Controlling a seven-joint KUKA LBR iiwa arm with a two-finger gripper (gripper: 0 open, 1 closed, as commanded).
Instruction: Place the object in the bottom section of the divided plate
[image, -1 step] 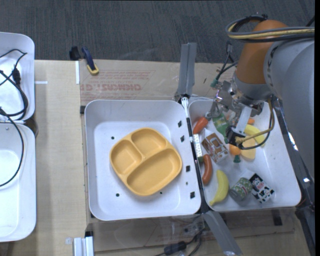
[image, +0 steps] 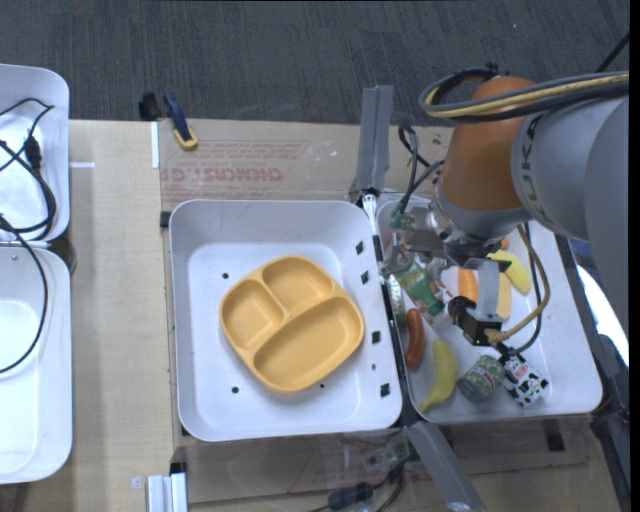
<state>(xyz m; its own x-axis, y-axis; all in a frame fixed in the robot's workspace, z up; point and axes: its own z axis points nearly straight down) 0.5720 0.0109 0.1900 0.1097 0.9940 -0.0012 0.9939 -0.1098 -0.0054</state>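
A yellow divided plate (image: 290, 322) lies in the left bin (image: 200, 380), its big bottom section toward the lower right and bare. My gripper (image: 452, 280) hangs low over the right bin (image: 575, 385), among the toys there. A green packet (image: 422, 290) and an orange piece (image: 466, 283) lie right under it. The wrist hides the fingers.
In the right bin lie a red sausage (image: 414, 338), a yellow banana (image: 440, 374), a green can (image: 482, 379), a black-and-white cow toy (image: 525, 382) and a yellow piece (image: 516, 270). A grey divider post (image: 372, 140) stands between the bins. Cables (image: 25, 190) cross white trays at far left.
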